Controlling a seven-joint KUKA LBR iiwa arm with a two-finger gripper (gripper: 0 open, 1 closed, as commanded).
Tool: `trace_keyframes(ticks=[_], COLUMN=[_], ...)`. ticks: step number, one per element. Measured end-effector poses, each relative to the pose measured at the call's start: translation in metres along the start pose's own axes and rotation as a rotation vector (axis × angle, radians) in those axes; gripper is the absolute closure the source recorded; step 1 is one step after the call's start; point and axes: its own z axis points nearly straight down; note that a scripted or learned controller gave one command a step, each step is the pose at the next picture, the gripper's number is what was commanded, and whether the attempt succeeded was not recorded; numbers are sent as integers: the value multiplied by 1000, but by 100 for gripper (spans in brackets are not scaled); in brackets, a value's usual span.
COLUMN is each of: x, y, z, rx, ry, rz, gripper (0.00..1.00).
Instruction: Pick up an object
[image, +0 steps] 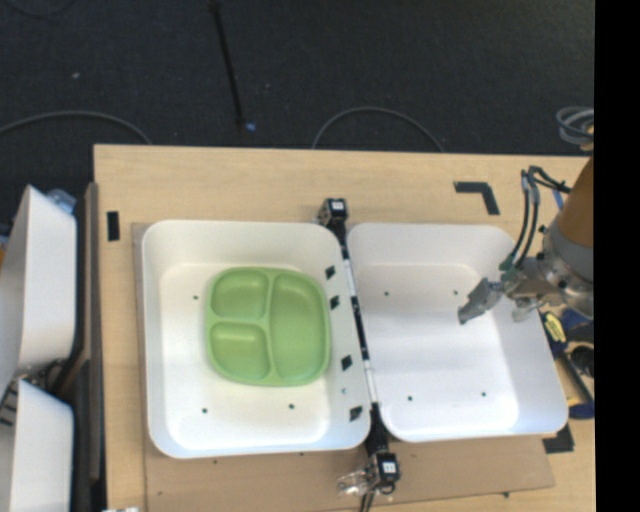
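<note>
- Nearest to us, at the bottom edge of the table (120, 470), we see a small metal clip (362, 482) where the two bins meet, with a narrow strip of bare wood running along the near side of both bins.
- We see the left bin (170, 420) taking up the middle-left of the table; its rounded white rim leaves open white floor all around what lies in it, more on the near side and to the left.
- We find one thing inside that bin: a green divided plate (268, 325), lying flat with three compartments facing up, closer to the bin's right wall than to its left and well apart from the tool.
- We see the right bin (450, 425) touching the left one along a shared edge marked by small black tabs.
- We see the tool (478, 303) over the right part of the right bin, reaching in from the right; its grey fingers look close together with nothing between them.
- Behind the tool, we make out the arm's wrist with cables (525, 215) looping up from it.
- Farthest off, we see a dark floor (300, 70) with thin cords lying across it.
</note>
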Motion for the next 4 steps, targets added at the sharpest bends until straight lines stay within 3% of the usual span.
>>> trace_keyframes(ticks=[2, 3, 4], x=[-12, -12, -16], y=[10, 12, 6], z=[113, 99, 39], rx=[1, -7, -10], ry=[0, -1, -2], rz=[1, 4, 4], gripper=[0, 100, 100])
